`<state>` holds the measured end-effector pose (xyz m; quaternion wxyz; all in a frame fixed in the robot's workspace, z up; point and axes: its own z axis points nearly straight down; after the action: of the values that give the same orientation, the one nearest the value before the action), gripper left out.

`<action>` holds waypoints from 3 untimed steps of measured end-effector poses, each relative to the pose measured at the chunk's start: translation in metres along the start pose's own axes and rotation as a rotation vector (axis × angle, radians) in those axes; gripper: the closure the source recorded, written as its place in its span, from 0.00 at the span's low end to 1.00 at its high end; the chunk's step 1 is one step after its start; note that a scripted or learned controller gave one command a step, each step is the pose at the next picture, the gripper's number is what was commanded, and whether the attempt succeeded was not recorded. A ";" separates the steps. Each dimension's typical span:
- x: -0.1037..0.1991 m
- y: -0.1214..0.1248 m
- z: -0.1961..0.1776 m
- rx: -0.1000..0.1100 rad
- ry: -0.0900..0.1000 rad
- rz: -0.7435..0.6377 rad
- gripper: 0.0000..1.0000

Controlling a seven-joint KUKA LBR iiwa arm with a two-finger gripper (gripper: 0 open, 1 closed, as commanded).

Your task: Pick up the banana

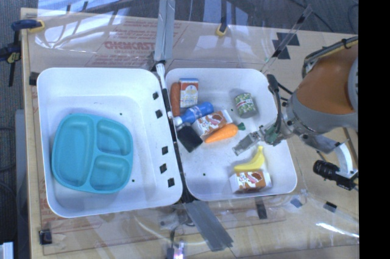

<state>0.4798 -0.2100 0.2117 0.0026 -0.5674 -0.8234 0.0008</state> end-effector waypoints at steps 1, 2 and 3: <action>-0.001 -0.002 -0.051 -0.002 -0.002 0.072 0.00; 0.001 -0.002 0.019 0.002 0.001 0.061 0.00; -0.011 0.026 0.027 -0.001 0.000 0.041 0.00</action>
<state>0.5075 -0.2107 0.1844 0.0024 -0.5840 -0.8118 0.0007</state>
